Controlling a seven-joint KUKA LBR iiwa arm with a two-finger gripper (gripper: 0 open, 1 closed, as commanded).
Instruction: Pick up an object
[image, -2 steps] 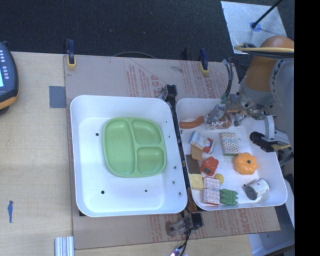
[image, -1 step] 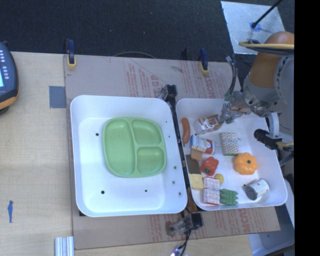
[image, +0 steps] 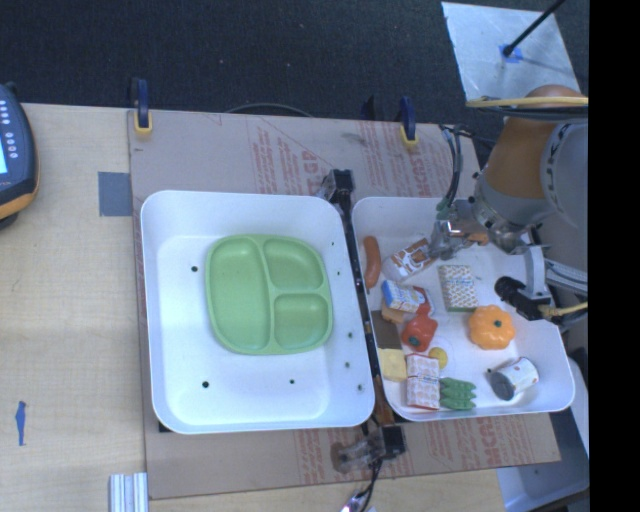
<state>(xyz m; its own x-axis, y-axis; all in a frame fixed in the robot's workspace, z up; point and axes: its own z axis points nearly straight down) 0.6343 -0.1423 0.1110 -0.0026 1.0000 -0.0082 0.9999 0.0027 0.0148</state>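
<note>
Spreading across the middle of the frame, the cardboard sheet (image: 300, 160) covers the wooden bench (image: 60, 330) and carries two white bins side by side. The left bin (image: 170, 300) is the larger sight, and a green divided plate (image: 268, 294) lies flat near its centre. The right bin (image: 555, 380) is crowded with small toy foods. The grey arm (image: 530, 160) with its orange band comes in at the upper right of the frame, and its gripper (image: 447, 232) hangs over the upper part of the right bin, near a small wrapped packet (image: 410, 257); whether the jaws are spread or pressed together I cannot tell.

Among the things to pick, an orange pumpkin (image: 491, 327) sits right of centre in that bin, with a speckled box (image: 459, 287) just above and left of it. A sausage (image: 372, 262) lies along the bin's left wall. A blue and white carton (image: 402, 297) and a red bottle (image: 420, 331) lie close together below the packet. At the lower edge are a yellow block (image: 392, 364), a red and white carton (image: 422, 381), a green vegetable (image: 459, 394) and a small tin (image: 514, 378).
</note>
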